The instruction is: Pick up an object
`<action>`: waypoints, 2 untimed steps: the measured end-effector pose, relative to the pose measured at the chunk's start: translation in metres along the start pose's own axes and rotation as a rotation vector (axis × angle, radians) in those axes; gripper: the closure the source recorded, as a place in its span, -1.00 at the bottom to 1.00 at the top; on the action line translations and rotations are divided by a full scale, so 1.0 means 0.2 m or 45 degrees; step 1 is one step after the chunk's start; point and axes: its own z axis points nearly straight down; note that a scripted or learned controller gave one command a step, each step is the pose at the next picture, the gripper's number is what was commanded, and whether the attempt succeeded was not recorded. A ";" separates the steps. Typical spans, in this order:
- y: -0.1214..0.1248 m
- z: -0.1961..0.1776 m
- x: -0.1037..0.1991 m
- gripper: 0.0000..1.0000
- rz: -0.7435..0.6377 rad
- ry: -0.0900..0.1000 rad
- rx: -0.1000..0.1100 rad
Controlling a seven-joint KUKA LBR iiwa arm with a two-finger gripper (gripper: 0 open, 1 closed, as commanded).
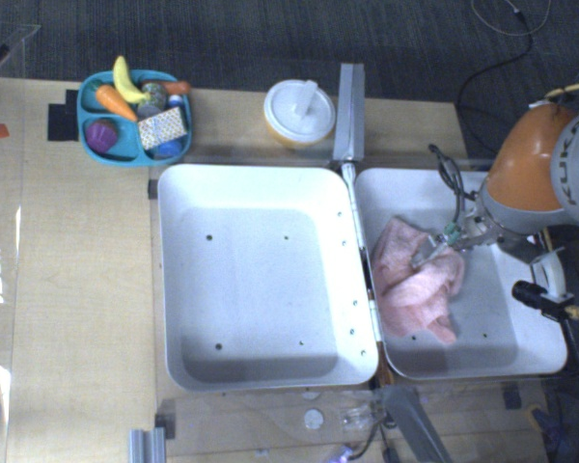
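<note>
In the camera view, take the right-hand white bin [482,350] as your landmark. A crumpled pink cloth [417,283] lies in that bin, filling its left half and pressing up close to the wall it shares with the neighbouring bin. The rest of that bin's floor, to the right of the cloth, is bare white.

The arm [536,177] comes in over the bin's right rim, its orange band sitting above the bin's upper right corner. The claw [442,246] is down at the cloth's upper right edge, touching or nearly touching the fabric. Its tips are small and blurred against the folds, so you cannot tell whether the claw is spread or pressed together, nor whether any cloth is caught between them.

A dark cable [446,170] loops up from the wrist, crossing the bin's back rim. At the bin's right rim a black fitting [550,299] juts inward.

Just left of the bin, and touching it along the shared wall, is the second white bin [261,355]. A grey metal post [347,114] stands at the back, where the two bins meet.

Further back and left of the landmark bin, on the wooden surface [68,287], you see a white lidded cup [299,112] just beside the post. Well away to the far left sits a blue divided tray [89,146] holding toy food: a banana [126,82], a carrot [114,101] and a purple piece [101,135] among them.
</note>
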 end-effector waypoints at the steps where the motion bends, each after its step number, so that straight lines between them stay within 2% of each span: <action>1: 0.02 -0.07 0.00 1.00 -0.003 -0.002 -0.011; 2: 0.08 0.00 0.03 1.00 -0.019 0.000 0.002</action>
